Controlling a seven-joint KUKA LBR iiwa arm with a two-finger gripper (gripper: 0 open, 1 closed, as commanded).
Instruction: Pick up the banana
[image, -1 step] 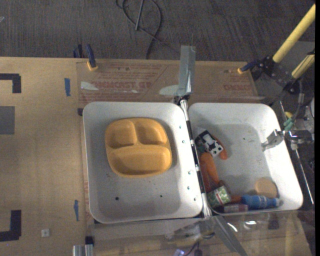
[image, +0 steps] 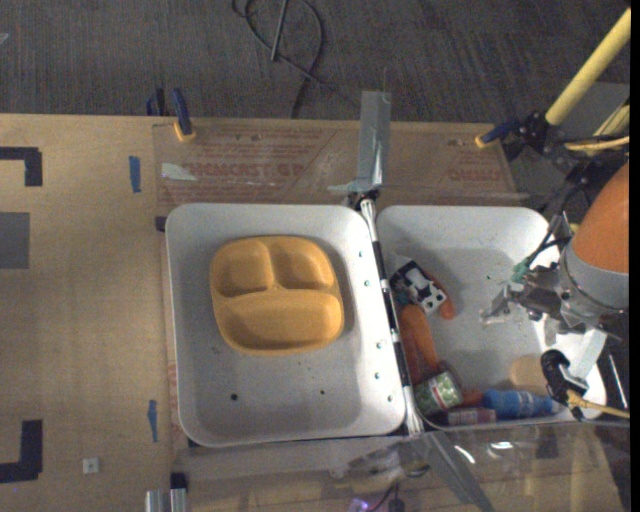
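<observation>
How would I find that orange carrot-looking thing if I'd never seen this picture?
Look at the right bin of the two white ones. Along its left wall, the carrot-shaped thing lies lengthwise, just below a small black-and-white object and above a green can. It is the long orange piece among them.

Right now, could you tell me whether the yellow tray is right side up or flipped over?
Right side up: the yellow tray lies flat in the left bin, its three compartments facing upward.

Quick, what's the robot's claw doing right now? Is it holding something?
Gripper: above the right bin; whether it's open, shut or holding anything cannot be told.
</observation>
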